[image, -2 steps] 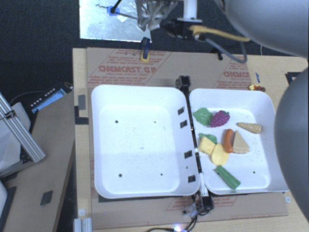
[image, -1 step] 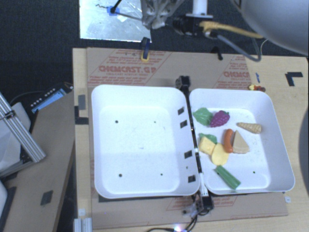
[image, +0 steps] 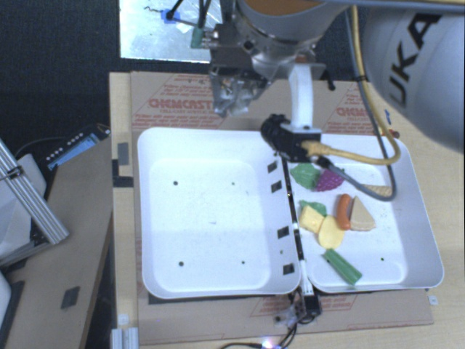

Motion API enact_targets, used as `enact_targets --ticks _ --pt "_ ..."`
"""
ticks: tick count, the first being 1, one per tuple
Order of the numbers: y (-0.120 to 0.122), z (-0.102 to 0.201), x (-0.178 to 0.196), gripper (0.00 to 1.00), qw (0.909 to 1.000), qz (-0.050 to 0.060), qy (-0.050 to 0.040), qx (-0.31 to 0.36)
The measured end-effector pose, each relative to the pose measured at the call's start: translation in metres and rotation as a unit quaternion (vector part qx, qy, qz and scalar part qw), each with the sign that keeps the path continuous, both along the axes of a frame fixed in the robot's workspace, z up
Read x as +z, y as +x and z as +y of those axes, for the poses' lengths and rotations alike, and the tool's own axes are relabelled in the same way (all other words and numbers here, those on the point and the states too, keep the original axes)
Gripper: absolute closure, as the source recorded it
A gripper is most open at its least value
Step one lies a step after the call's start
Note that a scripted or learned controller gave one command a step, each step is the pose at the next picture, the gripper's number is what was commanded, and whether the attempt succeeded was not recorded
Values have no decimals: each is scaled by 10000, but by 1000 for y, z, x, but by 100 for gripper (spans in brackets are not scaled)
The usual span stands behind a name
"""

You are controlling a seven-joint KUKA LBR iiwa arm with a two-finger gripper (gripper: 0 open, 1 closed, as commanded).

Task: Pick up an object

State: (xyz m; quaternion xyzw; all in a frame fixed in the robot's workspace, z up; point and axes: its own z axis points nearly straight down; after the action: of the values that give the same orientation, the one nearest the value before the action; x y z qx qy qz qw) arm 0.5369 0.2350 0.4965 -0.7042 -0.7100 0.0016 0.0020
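Several toy foods lie in the right bin (image: 407,267): a green leafy piece (image: 305,174), a purple grape bunch (image: 329,181), an orange piece (image: 344,211) against a tan wedge (image: 362,218), a yellow piece (image: 325,230) with a pale green bit (image: 313,209) on its top, and a green stick (image: 342,266) nearest the front. My gripper (image: 232,99) hangs high over the cardboard just behind the back rim of the left bin (image: 203,217), well away from the toys. Nothing can be seen in it.
A black fitting (image: 285,138) with a yellow cable (image: 356,156) sits at the back of the divider between the bins. A grey cable loops into the right bin's back. The arm's big grey body (image: 414,42) overhangs the upper right. A metal frame (image: 29,209) stands at the left.
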Motion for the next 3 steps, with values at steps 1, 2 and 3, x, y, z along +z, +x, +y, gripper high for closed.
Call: enact_targets --ticks 1,2,3 --pt "88 -2 20 100 10000 -54 -1 -47" --pt "133 -2 39 100 10000 -51 1 -43" --pt "130 -2 -171 100 10000 48 -28 -41"
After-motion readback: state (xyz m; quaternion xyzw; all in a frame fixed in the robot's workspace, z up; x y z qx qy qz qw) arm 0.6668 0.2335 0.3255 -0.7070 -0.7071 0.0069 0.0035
